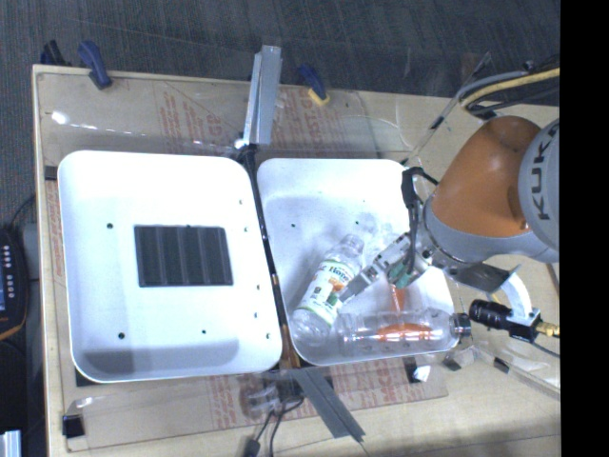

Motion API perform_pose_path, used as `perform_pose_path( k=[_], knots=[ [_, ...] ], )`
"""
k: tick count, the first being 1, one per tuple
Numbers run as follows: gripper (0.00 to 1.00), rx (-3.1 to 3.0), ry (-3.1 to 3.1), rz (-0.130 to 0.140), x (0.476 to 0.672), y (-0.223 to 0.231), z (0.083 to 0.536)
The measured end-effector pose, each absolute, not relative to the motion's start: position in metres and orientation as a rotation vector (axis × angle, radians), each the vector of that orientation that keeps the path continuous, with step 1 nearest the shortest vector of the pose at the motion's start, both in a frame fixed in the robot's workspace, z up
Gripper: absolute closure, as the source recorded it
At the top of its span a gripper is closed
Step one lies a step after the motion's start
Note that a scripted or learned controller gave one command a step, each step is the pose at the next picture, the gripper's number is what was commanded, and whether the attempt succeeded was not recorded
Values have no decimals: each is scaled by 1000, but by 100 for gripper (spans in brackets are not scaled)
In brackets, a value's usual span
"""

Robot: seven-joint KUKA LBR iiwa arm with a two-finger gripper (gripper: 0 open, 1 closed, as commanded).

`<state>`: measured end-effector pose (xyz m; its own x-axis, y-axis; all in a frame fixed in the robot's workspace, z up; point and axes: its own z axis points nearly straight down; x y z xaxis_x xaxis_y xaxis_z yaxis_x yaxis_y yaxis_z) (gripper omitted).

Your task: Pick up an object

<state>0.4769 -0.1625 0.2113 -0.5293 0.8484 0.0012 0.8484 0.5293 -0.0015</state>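
A dark ribbed panel [184, 255] lies in the middle of the left bin [95, 188]. Two blue clamps [95, 65] [312, 82] grip the bench's [381, 403] far edge, with a grey metal bar [262, 93] between them.

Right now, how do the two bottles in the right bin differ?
The labelled bottle lies slantwise mid-bin, cap toward the far side; the clear bottle lies along the near wall, cap to the right. The labelled bottle has a white and green label; the clear bottle shows orange inside. Both are transparent plastic, on their sides, in the right bin.
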Motion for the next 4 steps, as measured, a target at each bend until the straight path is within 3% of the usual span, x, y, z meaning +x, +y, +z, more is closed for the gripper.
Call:
perform_pose_path(
  k=[1,2,3,4],
  knots=[
    [0,-1340,-2848,-6,518,-171,132],
    [0,-1337,-2847,-9,529,-177,93],
    [0,-1468,-2767,-11,545,-198,126],
    [0,-1435,-2784,-19,554,-197,114]
  ],
)
